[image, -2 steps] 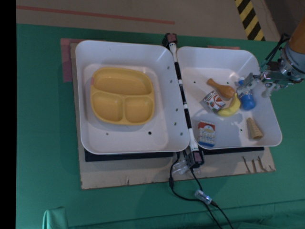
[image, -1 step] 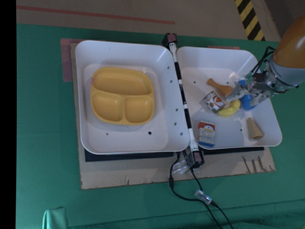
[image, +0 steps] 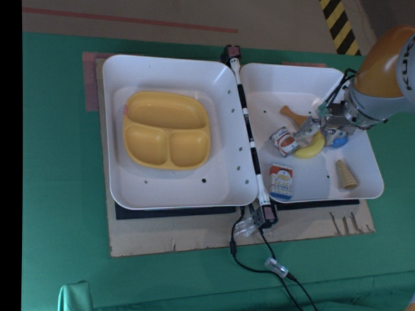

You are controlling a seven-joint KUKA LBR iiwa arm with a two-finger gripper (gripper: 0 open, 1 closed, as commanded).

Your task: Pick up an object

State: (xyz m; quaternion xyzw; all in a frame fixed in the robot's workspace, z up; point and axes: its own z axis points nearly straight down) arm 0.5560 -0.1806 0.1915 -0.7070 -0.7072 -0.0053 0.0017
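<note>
Green surface (image: 65,173) carries two white bins; over the right bin (image: 363,180), the jaws (image: 321,129) hang low above a yellow banana (image: 311,149). Their opening: cannot tell. Nothing looks lifted yet.

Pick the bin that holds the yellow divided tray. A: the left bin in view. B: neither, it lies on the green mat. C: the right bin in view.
A: the tray sits inside the left bin, while the right bin holds the small items by the gripper.
</note>
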